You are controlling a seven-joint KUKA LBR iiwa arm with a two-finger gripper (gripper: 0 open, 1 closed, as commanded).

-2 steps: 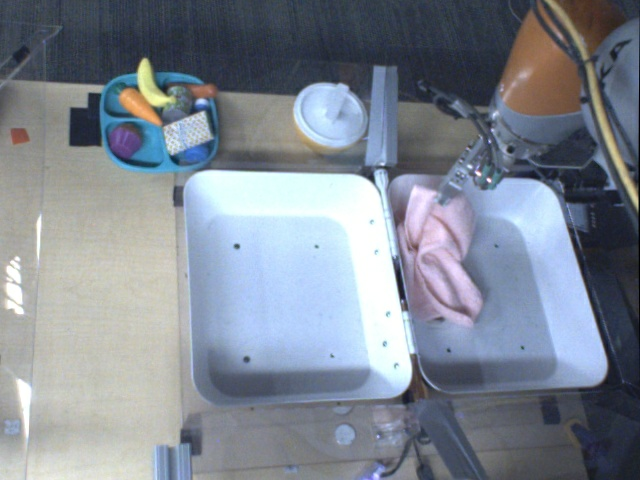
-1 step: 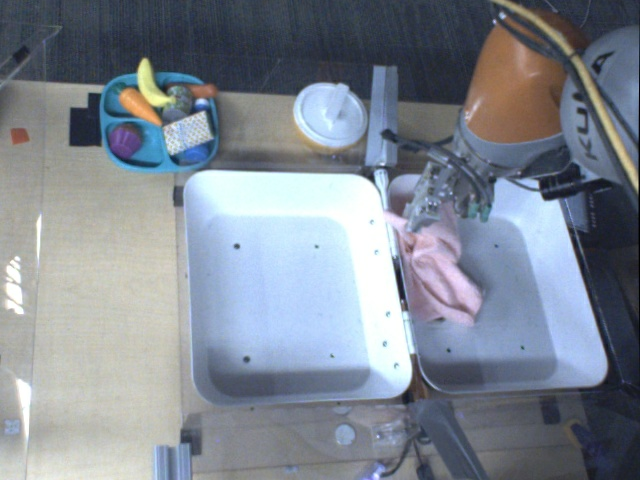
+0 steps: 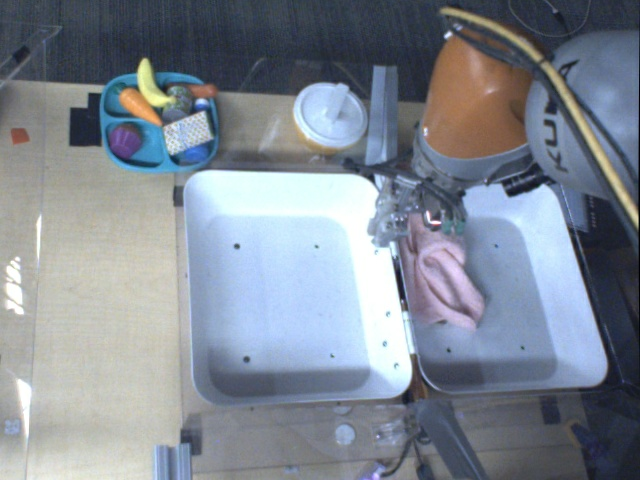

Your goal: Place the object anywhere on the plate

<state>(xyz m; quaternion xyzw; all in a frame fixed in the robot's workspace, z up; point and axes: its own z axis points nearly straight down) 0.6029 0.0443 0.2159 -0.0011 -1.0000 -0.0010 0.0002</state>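
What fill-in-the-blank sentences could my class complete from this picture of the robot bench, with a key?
1. The pink cloth lies in the ____ bin of the two as the camera sees them.
2. The gripper is above the ____ end of the cloth.
3. The blue divided plate with the yellow banana sits beyond the far-____ corner of the left bin.
4. The round cup lid is coloured ____.

Missing words: right; far; left; white

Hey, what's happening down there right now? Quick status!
Pincer low over right bin, at the pink cloth's top end. Cloth lying in that bin. Blue plate far off, already crowded with toy food.
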